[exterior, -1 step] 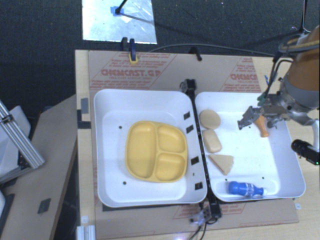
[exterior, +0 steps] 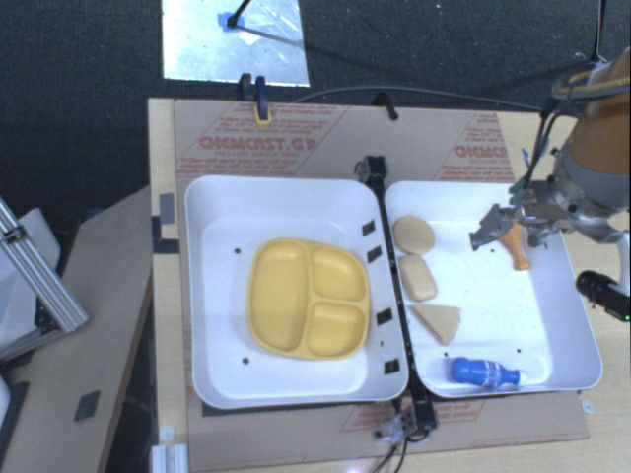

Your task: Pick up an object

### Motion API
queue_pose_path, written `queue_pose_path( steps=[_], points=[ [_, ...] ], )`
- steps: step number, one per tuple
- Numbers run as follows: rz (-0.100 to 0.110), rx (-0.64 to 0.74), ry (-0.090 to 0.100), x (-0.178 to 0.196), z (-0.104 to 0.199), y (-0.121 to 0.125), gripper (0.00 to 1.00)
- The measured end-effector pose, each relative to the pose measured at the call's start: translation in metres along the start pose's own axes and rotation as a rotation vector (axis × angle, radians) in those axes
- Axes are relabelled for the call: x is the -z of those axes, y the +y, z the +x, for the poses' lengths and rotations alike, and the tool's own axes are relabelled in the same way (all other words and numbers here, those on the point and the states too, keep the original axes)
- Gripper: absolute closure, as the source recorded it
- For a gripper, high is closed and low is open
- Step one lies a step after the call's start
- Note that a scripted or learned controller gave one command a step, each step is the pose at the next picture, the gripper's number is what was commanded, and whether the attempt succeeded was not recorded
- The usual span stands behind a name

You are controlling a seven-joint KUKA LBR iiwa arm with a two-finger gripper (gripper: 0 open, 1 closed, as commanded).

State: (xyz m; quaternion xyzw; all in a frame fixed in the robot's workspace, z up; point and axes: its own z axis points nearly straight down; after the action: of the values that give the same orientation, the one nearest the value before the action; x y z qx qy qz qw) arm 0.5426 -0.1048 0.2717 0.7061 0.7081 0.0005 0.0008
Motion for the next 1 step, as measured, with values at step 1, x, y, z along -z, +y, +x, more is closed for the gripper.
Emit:
queue_pose_path(
  steps=[1],
  points=[
    [0.003,-0.001,0.001,-0.0456,0.0084,-0.0015,0.0]
  ],
)
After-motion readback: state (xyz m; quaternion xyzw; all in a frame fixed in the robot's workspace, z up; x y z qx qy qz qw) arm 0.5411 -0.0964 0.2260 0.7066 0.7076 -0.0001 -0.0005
